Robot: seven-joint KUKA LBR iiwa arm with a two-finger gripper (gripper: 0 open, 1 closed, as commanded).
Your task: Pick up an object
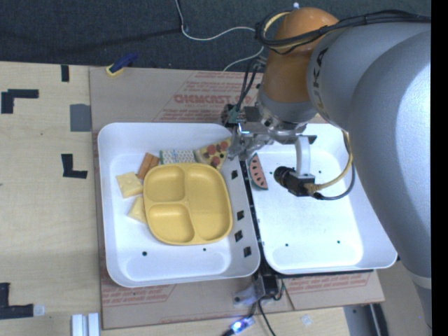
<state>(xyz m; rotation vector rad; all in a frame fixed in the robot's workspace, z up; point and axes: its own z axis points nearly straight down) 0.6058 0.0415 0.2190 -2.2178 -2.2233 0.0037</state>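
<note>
A yellow divided plate [187,203] lies in the left bin [119,257]. Beside it are a pale yellow square piece [129,184], a brown cracker-like piece [147,164], a yellow wedge [137,211] half under the plate, a patterned flat piece [177,157] and a pizza-like slice [213,152]. A watermelon slice [259,172] lies in the right bin [336,250], close to the divider. My gripper [240,143] hangs over the far end of the divider between the bins, just right of the pizza-like slice and just above the watermelon slice. Nothing shows as held.
The arm's grey body covers the right side of the view and part of the right bin. A black fitting with a yellow cable [292,180] hangs over the right bin. Cardboard [140,96] lies under both bins.
</note>
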